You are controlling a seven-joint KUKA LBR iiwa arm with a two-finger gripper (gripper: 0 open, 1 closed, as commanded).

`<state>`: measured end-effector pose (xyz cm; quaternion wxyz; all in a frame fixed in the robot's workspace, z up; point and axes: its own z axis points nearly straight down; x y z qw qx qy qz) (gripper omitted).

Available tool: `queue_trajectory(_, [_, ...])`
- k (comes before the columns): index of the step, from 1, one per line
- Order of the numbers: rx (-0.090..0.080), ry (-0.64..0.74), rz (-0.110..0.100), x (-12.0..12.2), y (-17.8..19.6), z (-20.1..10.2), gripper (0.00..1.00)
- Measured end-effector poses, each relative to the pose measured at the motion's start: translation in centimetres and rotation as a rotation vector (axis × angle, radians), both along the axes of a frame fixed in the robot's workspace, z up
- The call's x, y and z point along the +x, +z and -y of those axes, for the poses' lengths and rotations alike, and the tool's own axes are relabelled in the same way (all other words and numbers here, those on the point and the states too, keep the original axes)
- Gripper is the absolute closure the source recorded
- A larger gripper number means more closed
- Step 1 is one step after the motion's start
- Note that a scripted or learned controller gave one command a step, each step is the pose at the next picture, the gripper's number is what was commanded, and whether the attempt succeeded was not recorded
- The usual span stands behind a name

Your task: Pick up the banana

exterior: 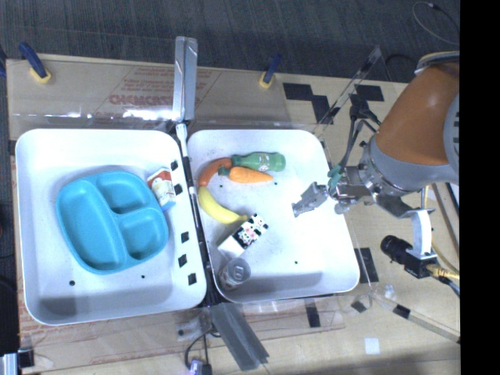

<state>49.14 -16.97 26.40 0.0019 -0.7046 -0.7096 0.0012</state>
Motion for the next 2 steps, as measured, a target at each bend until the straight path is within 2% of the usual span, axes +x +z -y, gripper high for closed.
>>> queue_trajectory(1, [0.0,0.148,0.0,-0.1,-9.1,-6.1,0.0])
queue_trajectory(2, [0.0,0.212,0.002,4.4,-7.2,-11.5,0.0])
